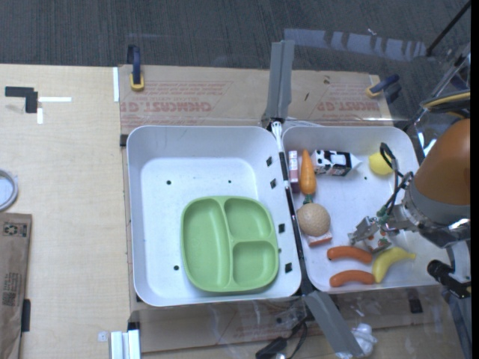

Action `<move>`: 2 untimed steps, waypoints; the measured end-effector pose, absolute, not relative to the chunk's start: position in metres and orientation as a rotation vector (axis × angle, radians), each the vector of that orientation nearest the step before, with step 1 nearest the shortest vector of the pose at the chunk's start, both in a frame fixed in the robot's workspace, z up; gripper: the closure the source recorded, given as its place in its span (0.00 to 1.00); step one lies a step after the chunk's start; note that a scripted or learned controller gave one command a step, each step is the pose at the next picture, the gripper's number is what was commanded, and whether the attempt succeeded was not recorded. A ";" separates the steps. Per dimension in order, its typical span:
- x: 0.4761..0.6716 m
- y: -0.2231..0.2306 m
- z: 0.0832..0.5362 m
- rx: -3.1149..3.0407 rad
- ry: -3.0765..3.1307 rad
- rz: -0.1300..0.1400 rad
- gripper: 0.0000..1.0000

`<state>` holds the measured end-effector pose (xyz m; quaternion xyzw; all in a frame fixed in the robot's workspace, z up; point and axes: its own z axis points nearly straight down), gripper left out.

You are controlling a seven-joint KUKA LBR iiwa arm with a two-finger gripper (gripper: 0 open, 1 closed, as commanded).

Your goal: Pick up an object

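Two white bins are sitting side by side; the right bin [352, 193] is holding a banana [389, 262] and sausages. Tool [368, 232] is hovering beside the banana, grip state indiscernible.

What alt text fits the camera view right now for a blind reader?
The gripper hangs low in the right bin above two sausages and a banana, with a carrot and round bun nearby. The left bin holds a green divided plate.
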<state>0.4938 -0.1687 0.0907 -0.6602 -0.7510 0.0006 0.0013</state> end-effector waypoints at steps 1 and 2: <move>0.494 -0.169 0.099 -2.077 -2.352 0.003 1.00; 0.492 -0.118 0.231 -2.161 -2.280 0.003 1.00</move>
